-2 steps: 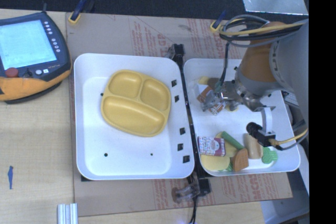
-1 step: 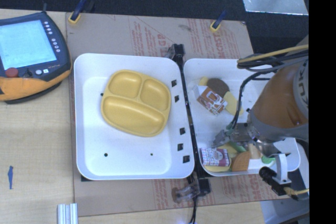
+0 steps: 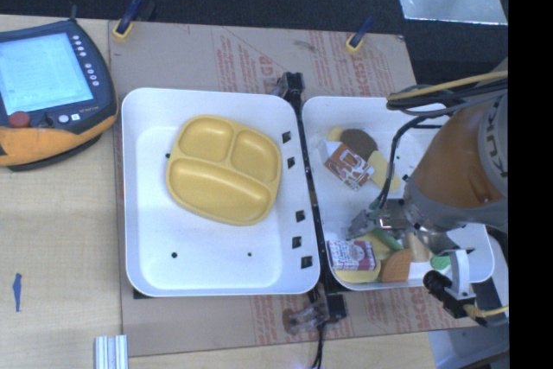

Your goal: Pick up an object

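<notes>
gripper [image 3: 373,225] low in right bin [image 3: 320,186] | can't tell if open or holding | yellow plate [image 3: 225,168] in left bin [image 3: 138,186]

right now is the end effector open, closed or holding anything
End effector: low in the right bin among the small items; open or closed cannot be told, and no item shows in its grip.

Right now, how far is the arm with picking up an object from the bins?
Done: the arm has reached into the right bin, and its gripper sits low among the items near the small packet. In hand: nothing visibly held, since the view does not show any item between its fingers. Left: the grasp and the lift. The yellow tray lies alone in the left bin.
</notes>
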### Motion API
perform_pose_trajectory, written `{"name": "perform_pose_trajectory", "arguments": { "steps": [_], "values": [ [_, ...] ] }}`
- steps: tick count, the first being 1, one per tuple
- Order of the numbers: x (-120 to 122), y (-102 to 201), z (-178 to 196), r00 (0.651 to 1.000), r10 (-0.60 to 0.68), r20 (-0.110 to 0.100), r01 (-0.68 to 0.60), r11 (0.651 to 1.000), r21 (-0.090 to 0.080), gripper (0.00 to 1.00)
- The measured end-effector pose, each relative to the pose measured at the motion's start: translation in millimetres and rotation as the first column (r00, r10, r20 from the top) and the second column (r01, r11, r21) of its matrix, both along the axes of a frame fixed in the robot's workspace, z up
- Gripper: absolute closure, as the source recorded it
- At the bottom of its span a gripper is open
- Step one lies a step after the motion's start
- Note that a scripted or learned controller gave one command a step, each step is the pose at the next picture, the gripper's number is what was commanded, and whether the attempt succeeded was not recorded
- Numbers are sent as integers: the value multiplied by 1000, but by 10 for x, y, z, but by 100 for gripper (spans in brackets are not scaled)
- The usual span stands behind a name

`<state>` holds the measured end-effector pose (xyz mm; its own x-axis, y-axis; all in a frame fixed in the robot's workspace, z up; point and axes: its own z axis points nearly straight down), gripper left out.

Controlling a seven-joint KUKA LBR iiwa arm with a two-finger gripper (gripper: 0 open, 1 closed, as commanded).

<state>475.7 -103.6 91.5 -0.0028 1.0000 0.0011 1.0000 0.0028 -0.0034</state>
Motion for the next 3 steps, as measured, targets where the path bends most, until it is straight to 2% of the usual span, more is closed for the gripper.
{"name": "perform_pose_trajectory", "arguments": {
  "steps": [1, 2, 3],
  "values": [
    [0, 83, 0, 1000, 3, -1, -3, 1000, 0, 0],
    [99, 22, 3, 1000, 1, 2, -1, 1000, -1, 0],
    [169, 108, 3, 1000, 3, 2, -3, 1000, -1, 0]
  ]
}}
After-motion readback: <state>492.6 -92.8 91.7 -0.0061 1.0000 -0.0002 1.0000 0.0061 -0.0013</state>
